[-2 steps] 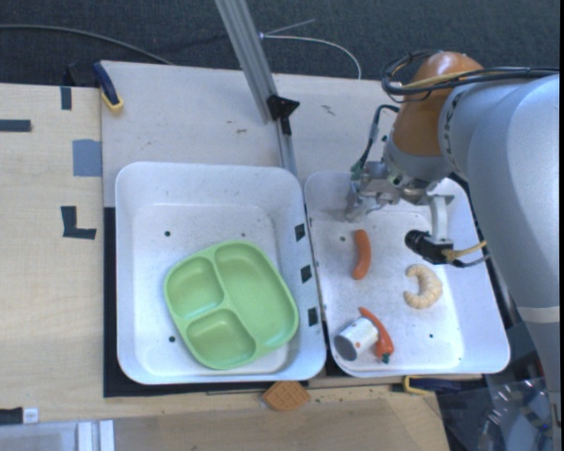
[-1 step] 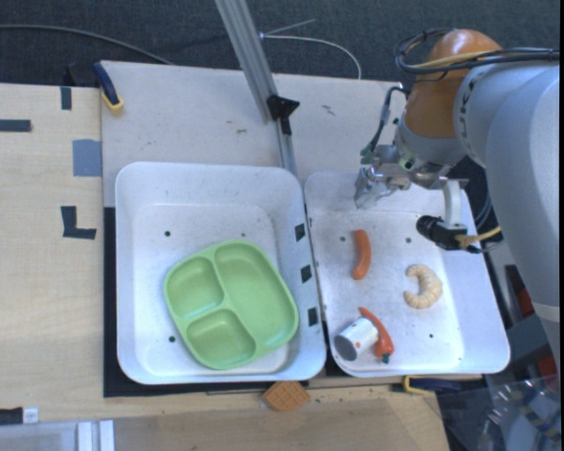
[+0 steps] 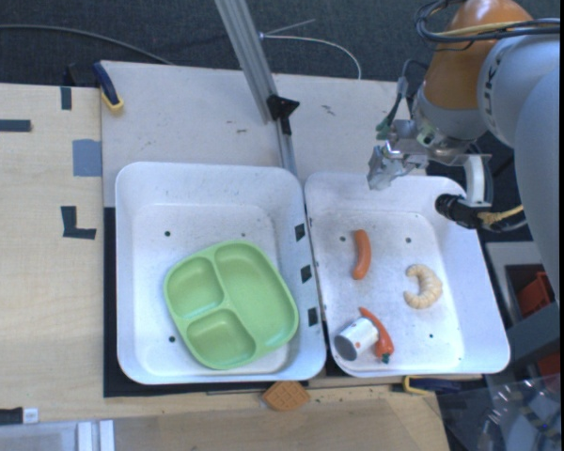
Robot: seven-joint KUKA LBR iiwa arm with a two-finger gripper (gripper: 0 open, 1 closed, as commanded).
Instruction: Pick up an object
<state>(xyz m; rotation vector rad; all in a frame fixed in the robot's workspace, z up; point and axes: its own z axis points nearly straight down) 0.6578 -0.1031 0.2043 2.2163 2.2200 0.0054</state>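
Nothing is picked up yet. The hand (image 3: 385,172) hangs over the far rim of the right bin (image 3: 470,341); how far open it is I cannot tell. Hotdog (image 3: 360,253), croissant (image 3: 423,286), cup (image 3: 355,338) and carrot (image 3: 378,332) all lie inside that bin.

I see even, bright overhead light, faint shadows, and slightly soft focus around the two-finger metal gripper (image 3: 388,172).

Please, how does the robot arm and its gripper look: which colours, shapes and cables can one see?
The arm is bulky and rounded, with a grey casing and an orange band above the wrist. Thin dark cables loop over the orange part. The gripper is small, made of grey metal, and a black cylindrical fitting with a yellowish cable sits beside it.
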